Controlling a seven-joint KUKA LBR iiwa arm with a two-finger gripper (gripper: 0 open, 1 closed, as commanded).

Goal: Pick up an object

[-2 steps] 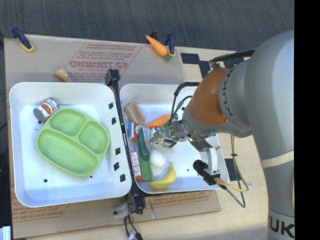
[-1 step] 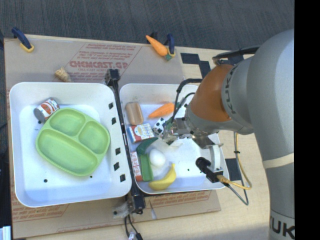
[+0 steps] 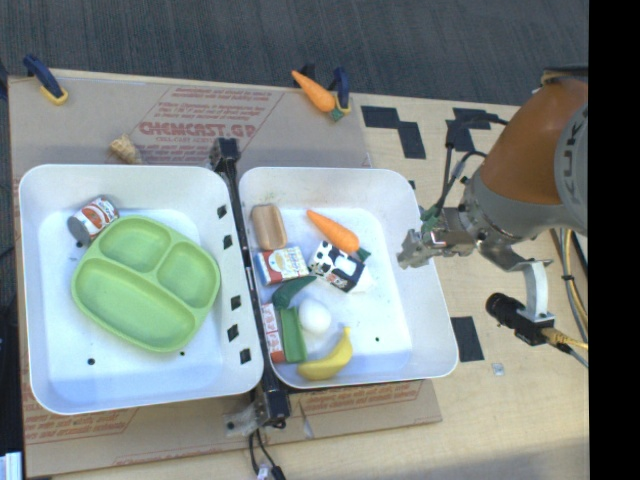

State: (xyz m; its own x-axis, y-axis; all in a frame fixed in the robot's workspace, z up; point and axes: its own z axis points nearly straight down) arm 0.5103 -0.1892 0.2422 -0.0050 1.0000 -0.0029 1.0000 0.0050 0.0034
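Carrot (image 3: 333,230) lies just left of the gripper (image 3: 412,249), slanting up-left, though I cannot tell the gripper's state.

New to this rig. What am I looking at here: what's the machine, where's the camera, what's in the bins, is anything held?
One fixed camera looks down at a slant on a bench. The grey robot arm with an orange band reaches in from the right; its gripper sits at the right bin's outer rim, with nothing visibly held. The left white bin holds a green divided plastic plate and a small red-labelled can. The right white bin holds an orange toy carrot, a black-and-white carton, a yellow banana, a white egg, a brown sausage-shaped piece and a few small packets. Another carrot lies on the cardboard behind the bins.
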